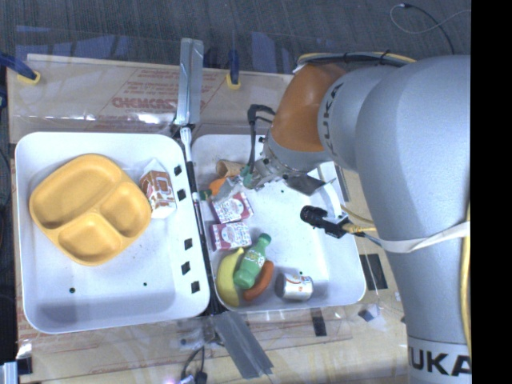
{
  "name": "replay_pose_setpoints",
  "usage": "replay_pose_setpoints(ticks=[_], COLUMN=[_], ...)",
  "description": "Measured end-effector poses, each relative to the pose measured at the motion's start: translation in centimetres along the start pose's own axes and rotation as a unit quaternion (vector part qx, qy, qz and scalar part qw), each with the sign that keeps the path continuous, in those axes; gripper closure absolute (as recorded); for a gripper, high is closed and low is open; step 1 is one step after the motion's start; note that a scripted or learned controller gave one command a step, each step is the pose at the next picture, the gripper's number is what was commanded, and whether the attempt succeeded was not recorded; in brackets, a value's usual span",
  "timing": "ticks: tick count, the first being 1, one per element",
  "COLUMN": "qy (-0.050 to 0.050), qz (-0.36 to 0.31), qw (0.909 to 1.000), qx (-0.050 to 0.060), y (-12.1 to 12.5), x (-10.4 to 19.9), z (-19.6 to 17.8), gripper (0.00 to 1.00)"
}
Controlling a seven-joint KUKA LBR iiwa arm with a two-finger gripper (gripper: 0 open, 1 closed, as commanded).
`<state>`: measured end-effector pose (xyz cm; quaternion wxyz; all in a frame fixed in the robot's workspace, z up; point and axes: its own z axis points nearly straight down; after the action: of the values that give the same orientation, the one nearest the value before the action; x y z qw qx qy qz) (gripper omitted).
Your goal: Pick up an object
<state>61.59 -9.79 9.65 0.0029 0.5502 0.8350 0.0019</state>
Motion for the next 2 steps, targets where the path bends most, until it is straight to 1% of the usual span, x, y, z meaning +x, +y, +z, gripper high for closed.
replay_pose_setpoints(ticks=[1, 2], qy=[0.006, 0.001], qz=[0.003, -0.071], qw=[0.9999, 0.9975], qx=[0.012, 0.002], y=[3.3, 4.3], x=[-1.7, -0.6], z=[0.3, -9.7], gripper=[0.00, 0.00])
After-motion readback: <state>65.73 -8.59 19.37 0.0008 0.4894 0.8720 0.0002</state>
